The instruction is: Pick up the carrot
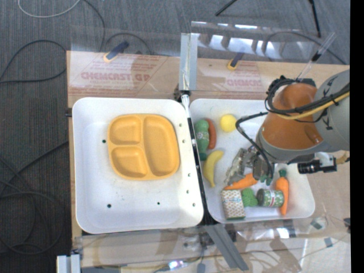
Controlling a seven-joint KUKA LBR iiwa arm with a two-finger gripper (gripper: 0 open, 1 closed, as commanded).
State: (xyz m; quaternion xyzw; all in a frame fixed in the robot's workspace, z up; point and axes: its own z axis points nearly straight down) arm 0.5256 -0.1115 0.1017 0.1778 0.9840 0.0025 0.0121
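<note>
An orange carrot (pixel 241 182) lies slantwise in the right bin (pixel 301 209), near its front. A second carrot (pixel 282 193) with a green top lies lengthwise further right. My gripper (pixel 249 166) hangs just above the first carrot's right end, under the orange wrist band (pixel 290 124). Its fingers (pixel 235 166) stand open, with nothing held between them. The wrist hides the bin's back right part.
Also in the right bin are a yellow lemon (pixel 228 123), a green vegetable (pixel 202 135) beside a red one (pixel 211 134), a banana (pixel 213 165), a small patterned box (pixel 232 203), a green piece (pixel 248 197) and a can (pixel 270 198). A yellow divided tray (pixel 143 147) sits in the left bin (pixel 91 198).
</note>
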